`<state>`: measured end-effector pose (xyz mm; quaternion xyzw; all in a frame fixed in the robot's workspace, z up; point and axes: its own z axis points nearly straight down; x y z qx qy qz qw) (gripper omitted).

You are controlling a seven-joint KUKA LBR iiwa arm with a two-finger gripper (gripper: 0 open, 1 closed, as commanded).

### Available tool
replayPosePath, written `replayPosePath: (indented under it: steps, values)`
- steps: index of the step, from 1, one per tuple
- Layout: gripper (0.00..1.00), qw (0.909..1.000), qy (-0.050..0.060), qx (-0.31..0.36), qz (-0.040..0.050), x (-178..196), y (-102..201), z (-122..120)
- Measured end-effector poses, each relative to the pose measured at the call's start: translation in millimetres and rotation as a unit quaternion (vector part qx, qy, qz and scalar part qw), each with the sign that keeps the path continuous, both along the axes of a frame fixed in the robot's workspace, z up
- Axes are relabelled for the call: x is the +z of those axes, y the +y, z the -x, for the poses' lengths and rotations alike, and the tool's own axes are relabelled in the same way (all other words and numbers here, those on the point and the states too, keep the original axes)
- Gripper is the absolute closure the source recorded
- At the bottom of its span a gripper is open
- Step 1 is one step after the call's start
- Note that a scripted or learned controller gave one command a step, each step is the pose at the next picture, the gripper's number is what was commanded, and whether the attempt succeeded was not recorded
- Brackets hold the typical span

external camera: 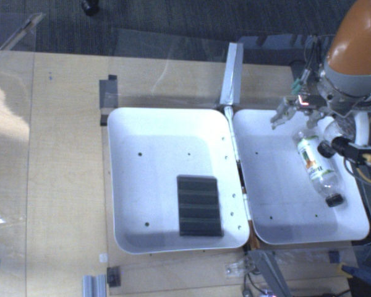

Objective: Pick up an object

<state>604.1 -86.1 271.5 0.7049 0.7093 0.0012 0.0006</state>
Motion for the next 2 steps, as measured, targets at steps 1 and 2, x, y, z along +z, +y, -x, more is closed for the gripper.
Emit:
replayPosePath:
  steps: [1, 2]
  values:
    - [0.00, 0.9939, 0.000, 0.110, 0.0006, -82, -66, 6]
    - [0.00, 0.9973, -0.001, 0.074, 0.0007, -129, -118, -3]
